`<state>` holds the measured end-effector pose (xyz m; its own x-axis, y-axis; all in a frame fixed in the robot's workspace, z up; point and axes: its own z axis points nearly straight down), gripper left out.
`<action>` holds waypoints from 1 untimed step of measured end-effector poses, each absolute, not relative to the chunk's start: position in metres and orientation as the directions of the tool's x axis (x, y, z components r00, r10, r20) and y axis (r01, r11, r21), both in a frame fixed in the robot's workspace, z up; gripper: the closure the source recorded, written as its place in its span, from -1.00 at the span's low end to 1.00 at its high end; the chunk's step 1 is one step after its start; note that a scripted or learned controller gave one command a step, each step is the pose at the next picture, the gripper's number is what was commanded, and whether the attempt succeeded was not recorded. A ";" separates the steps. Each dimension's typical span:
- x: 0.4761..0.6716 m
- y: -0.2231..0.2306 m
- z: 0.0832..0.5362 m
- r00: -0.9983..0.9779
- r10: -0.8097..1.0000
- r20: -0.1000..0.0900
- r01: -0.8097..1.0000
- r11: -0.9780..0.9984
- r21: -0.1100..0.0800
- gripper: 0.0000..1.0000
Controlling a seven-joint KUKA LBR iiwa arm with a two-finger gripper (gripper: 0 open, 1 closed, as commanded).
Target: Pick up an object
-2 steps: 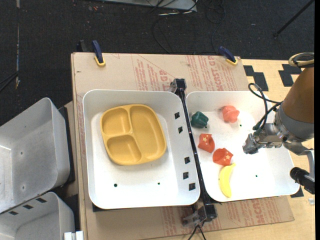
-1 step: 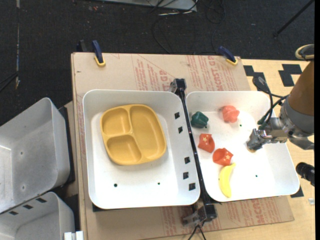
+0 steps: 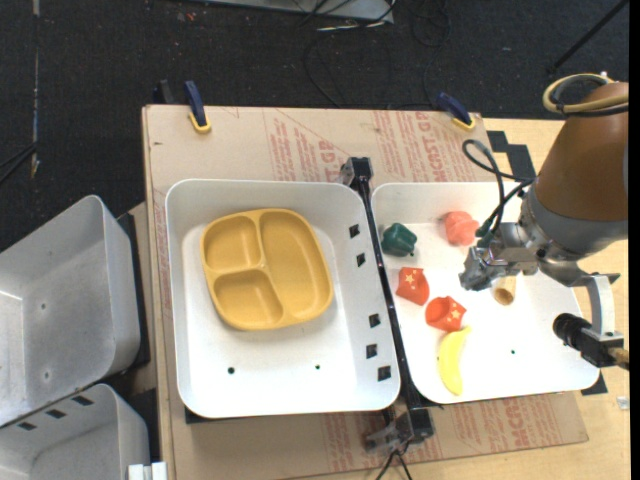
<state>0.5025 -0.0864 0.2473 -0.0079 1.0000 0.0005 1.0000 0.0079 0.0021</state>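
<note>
The small tan piece lies in the right bin, just beside my end effector, so I judge it my likeliest pick. I cannot tell how my end effector is set, or whether it has anything. The pink piece sits near it, up the bin; two red pieces, a green one and a banana lie loose leftward. A yellow plate rests in the left bin, on the counter.
</note>
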 end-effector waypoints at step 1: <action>0.530 -0.034 0.249 -0.009 1.000 0.000 1.000 0.009 0.003 1.00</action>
<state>0.5303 -0.0339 0.2488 -0.0087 1.0000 0.0005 1.0000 0.0087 0.0028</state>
